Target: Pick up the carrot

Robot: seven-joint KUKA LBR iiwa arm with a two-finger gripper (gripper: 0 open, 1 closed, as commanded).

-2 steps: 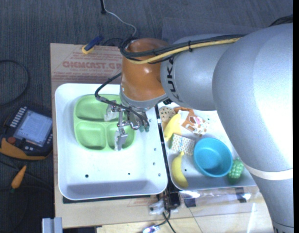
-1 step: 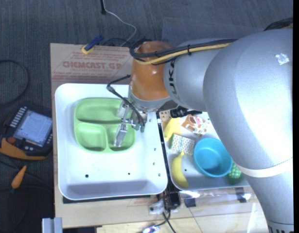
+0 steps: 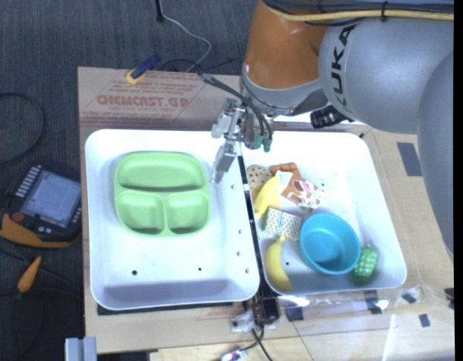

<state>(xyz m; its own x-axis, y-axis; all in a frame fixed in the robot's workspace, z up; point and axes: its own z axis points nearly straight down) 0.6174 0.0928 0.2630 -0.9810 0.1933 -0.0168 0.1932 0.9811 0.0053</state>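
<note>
**Not at the carrot yet**

My gripper (image 3: 229, 145) hangs at the top middle of the frame, over the left wall of the right bin (image 3: 382, 194). I cannot tell if the jaws are apart or together. I think the carrot (image 3: 286, 171) is the orange thing just beside the banana (image 3: 267, 194). Next I must move right, then go down onto it.

Arm: grey, enters from right, fills upper right of view.
Wrist band: orange, at top centre, above the wrist.
Gripper (image 3: 225, 160): hangs below wrist, pointing downward and slightly left.
Finger spacing: not determinable from this angle.
</note>
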